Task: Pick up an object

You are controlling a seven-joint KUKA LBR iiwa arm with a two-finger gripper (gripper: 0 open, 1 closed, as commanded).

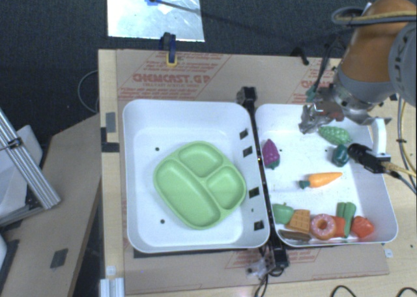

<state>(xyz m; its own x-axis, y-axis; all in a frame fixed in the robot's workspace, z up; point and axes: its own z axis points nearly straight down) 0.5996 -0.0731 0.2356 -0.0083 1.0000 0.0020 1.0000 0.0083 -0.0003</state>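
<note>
Jaws: state can't be told; gripper (311,122) low at right bin (391,224) far edge, just beside green corn-like toy (335,135). Nothing lifted yet; grasp + lift left, by my read.

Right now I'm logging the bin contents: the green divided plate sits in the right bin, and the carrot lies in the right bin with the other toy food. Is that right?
Not quite. The camera view shows the green divided plate in the left bin, not the right one. The carrot does lie in the right bin with the other toy food.
</note>
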